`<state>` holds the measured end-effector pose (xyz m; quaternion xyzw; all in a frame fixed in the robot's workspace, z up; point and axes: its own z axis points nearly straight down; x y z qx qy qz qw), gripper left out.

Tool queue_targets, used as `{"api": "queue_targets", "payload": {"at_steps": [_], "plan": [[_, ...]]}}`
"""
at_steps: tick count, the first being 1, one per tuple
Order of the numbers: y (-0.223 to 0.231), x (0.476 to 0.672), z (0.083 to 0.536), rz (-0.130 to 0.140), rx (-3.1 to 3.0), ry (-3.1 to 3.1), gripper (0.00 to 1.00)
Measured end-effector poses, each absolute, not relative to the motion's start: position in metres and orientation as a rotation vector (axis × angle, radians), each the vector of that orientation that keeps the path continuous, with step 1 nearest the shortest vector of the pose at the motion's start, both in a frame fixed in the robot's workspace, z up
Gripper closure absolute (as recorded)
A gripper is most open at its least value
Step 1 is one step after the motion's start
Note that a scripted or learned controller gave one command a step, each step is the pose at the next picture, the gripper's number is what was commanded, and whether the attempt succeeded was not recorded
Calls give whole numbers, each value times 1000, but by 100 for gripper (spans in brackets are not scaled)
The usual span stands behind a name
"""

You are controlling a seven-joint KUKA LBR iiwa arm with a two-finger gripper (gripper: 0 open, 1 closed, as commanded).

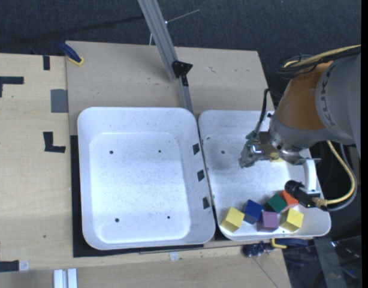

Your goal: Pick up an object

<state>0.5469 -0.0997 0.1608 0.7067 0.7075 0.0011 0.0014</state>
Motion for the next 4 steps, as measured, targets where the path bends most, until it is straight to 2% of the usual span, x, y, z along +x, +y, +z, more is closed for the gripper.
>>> {"api": "queue_targets", "payload": {"at_steps": [1, 2, 3, 4], "plan": [[-102, 548, 203, 3, 2218, 2221, 100], [-101, 542, 264, 5, 2216, 2220, 100], [-45, 540, 260, 0, 2216, 2230, 100], [9, 549, 262, 0, 2215, 2231, 100]]}}
